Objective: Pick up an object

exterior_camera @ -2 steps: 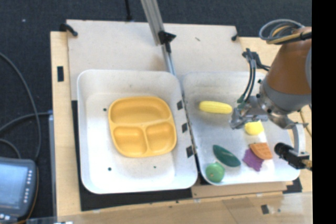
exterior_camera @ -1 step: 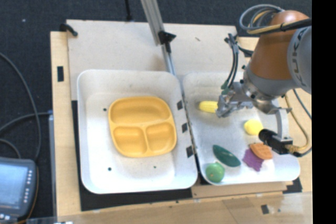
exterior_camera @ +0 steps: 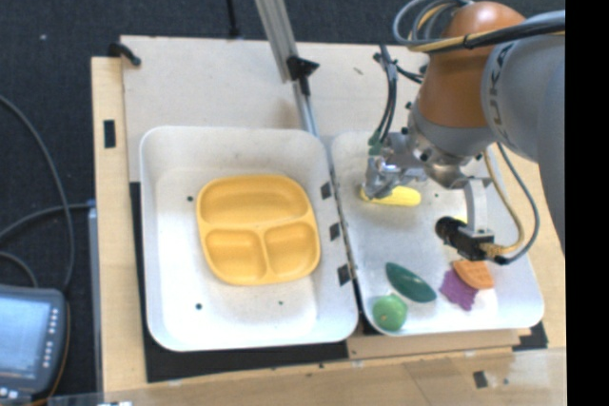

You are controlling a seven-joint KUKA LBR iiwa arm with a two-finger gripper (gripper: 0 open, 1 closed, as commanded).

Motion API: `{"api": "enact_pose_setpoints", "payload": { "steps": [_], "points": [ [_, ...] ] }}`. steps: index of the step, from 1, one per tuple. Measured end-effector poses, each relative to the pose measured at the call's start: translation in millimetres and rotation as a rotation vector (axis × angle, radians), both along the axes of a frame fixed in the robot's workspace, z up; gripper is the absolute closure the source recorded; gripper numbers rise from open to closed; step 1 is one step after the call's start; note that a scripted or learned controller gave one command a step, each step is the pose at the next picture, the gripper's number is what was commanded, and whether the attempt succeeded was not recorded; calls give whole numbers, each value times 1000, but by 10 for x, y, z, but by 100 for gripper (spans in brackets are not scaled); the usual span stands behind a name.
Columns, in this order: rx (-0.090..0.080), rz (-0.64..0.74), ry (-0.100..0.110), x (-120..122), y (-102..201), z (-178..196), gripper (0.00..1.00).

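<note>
the pincer [exterior_camera: 383,183] sits low over the small yellow banana-shaped toy [exterior_camera: 398,196], right of the yellow divided plastic tray [exterior_camera: 257,228]; whether it grips, i cannot tell; best centre it before lifting straight up

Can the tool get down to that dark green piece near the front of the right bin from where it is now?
Probably yes. The tool sits at the yellow object farther back in the same right bin. The dark green piece lies uncovered, though the light green ball and purple piece flank it closely.

The arm [exterior_camera: 495,71] hides part of the right bin [exterior_camera: 519,299]; its upper reach is cropped.
</note>
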State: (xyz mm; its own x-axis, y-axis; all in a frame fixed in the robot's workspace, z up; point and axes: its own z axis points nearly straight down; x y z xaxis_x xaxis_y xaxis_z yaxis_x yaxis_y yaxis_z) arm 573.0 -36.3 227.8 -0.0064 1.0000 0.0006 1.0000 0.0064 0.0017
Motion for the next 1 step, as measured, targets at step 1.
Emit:
{"api": "enact_pose_setpoints", "payload": {
  "steps": [1],
  "points": [
    [0, 0, 0, 270, 440, -59, 100]
  ]
}}
